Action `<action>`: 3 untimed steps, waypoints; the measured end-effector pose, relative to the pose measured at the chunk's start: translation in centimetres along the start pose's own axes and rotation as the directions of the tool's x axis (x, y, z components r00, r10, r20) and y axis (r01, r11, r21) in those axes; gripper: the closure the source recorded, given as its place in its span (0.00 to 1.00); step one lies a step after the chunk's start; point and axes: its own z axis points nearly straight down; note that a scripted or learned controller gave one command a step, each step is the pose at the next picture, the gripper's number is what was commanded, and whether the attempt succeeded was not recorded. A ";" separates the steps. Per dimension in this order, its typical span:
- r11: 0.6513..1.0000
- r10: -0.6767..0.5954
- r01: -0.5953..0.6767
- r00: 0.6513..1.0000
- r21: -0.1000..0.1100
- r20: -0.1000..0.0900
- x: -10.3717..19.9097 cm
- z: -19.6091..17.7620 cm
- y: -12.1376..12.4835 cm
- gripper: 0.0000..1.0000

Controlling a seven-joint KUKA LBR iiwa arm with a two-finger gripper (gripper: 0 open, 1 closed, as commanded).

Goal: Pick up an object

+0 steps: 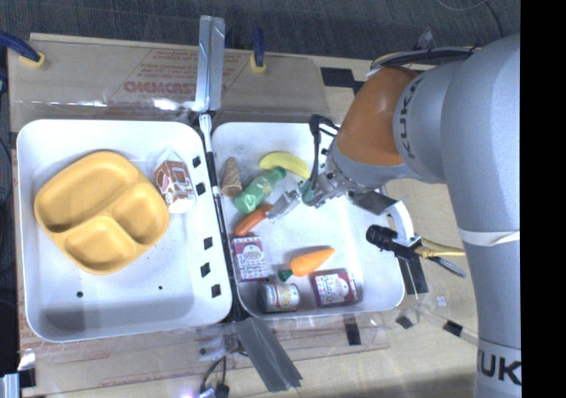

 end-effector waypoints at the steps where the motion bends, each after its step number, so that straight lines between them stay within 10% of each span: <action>1: 0.997 -0.074 0.074 0.997 -0.001 0.001 -3.1 -10.3 4.7 0.00; 2: 0.992 -0.126 0.126 0.992 0.002 -0.002 -8.9 1.5 5.7 0.00; 3: 0.991 0.135 -0.135 0.991 0.005 -0.002 -6.8 1.5 6.5 0.00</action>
